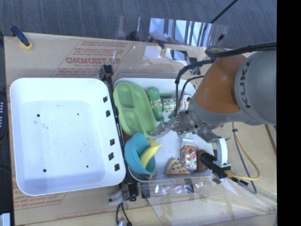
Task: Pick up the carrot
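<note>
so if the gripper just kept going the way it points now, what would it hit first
Probably the green divided plate. The gripper points toward the view's left, with its tip by the plate's right rim, above the blue bowl and banana. Depth is unclear, so it might pass above the rim.

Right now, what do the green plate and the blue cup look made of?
Green plate: looks like moulded plastic, matte, with one even colour and soft raised dividers. Blue cup: probably plastic too, with a smooth, slightly glossy wall and uniform teal. Neither can be confirmed by look alone.
</note>
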Controlling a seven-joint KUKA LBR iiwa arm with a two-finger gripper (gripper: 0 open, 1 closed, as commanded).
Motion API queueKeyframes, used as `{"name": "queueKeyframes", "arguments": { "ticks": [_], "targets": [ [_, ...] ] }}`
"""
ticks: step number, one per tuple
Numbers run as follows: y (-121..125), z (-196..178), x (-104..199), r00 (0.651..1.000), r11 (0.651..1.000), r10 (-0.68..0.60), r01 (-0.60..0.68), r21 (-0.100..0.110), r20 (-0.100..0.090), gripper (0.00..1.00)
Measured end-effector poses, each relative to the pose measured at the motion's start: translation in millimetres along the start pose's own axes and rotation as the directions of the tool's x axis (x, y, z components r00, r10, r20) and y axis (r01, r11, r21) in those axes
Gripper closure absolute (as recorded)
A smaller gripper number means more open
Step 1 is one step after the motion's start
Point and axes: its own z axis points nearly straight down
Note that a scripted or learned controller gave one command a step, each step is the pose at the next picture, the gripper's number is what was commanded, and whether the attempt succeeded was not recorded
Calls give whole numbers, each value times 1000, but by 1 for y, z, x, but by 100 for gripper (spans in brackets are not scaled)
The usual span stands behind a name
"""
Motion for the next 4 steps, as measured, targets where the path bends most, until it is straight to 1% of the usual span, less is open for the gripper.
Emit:
{"name": "queueKeyframes", "arguments": {
  "ticks": [1,2,3,4],
  "targets": [
    [11,116,-17,995,995,-96,96,-2,3,0],
    [36,115,-80,939,939,-344,344,-5,7,0],
    [-7,117,-45,949,949,-314,314,-2,1,0],
    [29,118,3,992,993,-122,122,8,13,0]
  ]
}}
